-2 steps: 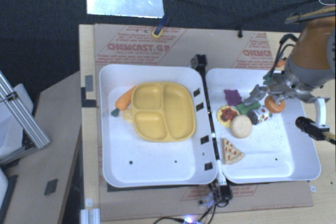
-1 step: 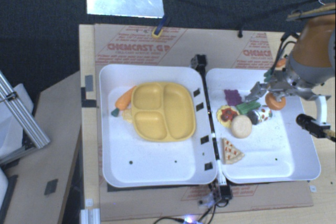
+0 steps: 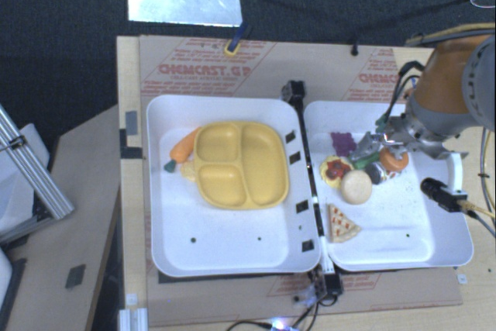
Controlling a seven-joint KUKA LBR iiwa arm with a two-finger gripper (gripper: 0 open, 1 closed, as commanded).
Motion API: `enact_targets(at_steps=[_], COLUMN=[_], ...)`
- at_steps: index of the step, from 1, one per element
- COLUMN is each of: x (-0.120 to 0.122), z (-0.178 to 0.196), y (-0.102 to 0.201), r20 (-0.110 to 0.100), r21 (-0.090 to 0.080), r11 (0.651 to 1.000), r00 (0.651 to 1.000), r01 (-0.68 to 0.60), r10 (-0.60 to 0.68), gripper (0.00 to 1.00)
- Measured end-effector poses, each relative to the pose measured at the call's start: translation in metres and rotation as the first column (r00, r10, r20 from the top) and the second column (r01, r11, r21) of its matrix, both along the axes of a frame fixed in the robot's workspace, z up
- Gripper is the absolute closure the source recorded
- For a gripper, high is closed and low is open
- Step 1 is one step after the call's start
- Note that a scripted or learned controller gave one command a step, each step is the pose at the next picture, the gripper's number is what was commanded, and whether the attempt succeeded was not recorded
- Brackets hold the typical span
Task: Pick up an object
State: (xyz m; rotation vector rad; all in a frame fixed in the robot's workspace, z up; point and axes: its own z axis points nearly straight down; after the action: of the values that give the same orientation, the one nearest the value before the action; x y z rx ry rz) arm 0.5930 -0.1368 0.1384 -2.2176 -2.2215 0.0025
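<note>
Yellow plastic, smooth and moulded into three compartments, the plate [image 3: 236, 165] sat in the left bin [image 3: 167, 244] and hid part of an orange carrot [image 3: 184, 145] at its upper left edge. In the right bin [image 3: 442, 244] lay a pizza slice [image 3: 342, 222], a round pale bun [image 3: 356, 187], a red-and-yellow piece [image 3: 336, 168] and a purple lump [image 3: 342, 142]. My pincer [image 3: 372, 155] hung low among them beside an orange object [image 3: 394, 160]; I could not tell its state, its tips lost in clutter.

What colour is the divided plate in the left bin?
Yellow. The divided plate shows plainly in the camera view.
</note>
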Motion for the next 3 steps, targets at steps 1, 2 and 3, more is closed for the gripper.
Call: enact_targets(at_steps=[1, 2, 3], x=[0.004, 0.003, 0.001], z=[0.0, 0.007, 0.054], y=[0.0, 0.0, 0.006], r20=[0.016, 0.015, 0.009], r21=[-0.004, -0.003, -0.001], r11=[1.0, 1.0, 1.0], r00=[1.0, 1.0, 1.0], r01=[-0.003, -0.002, -0.003], r10=[0.003, 0.002, 0.003], gripper=[0.0, 1.0, 1.0])
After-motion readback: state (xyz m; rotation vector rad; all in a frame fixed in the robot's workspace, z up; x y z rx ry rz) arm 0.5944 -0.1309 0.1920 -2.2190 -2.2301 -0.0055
